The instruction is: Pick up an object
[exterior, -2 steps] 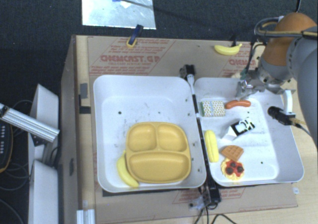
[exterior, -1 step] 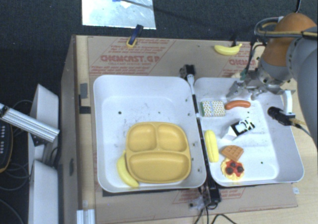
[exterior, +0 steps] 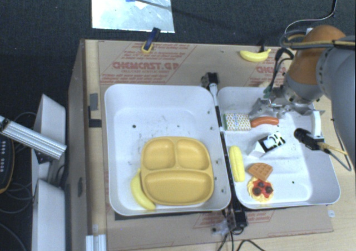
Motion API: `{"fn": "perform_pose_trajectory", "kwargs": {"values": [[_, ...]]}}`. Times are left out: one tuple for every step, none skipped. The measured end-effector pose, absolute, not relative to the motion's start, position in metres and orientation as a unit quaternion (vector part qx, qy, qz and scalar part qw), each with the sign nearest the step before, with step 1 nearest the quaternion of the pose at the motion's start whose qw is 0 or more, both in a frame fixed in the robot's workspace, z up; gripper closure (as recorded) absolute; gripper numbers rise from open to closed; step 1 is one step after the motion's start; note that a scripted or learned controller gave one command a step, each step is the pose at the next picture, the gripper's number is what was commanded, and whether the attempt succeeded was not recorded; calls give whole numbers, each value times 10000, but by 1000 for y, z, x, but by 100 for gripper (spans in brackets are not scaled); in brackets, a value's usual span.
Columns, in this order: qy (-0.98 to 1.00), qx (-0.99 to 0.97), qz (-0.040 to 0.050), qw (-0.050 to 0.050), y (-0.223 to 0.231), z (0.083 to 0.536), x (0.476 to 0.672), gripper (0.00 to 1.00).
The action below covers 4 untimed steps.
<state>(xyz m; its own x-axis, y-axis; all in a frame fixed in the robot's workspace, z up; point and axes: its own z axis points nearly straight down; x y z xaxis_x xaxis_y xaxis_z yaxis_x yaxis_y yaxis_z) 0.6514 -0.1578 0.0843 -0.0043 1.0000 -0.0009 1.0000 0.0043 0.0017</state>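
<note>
My gripper [exterior: 271, 105] hangs low over the back of the right bin [exterior: 322, 186], reaching in from the right. Just below it lies an orange sausage [exterior: 263, 122], close to the gripper or touching it; I cannot tell which. To the sausage's left sits a pale speckled block [exterior: 237, 121]. A small black-and-white object [exterior: 271, 142] lies in the bin's middle. Nearer the front are a yellow corn-like piece [exterior: 237, 163], a brown waffle [exterior: 260, 170] and a round pastry with red berries [exterior: 261, 190].
The left bin [exterior: 125, 133] holds a yellow divided plate [exterior: 177, 170] with a banana [exterior: 141, 191] against its front left edge. Another banana [exterior: 254, 54] lies on the cardboard behind the right bin. A divider runs between the bins.
</note>
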Motion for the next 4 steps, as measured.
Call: {"fn": "perform_pose_trajectory", "kwargs": {"values": [[7089,7053,20,27,-118,214,606,0],[7075,7067,-4,5,-169,144,614,0],[7081,7061,2,2,-148,91,601,0],[7074,7069,7,28,-199,158,601,0]]}}
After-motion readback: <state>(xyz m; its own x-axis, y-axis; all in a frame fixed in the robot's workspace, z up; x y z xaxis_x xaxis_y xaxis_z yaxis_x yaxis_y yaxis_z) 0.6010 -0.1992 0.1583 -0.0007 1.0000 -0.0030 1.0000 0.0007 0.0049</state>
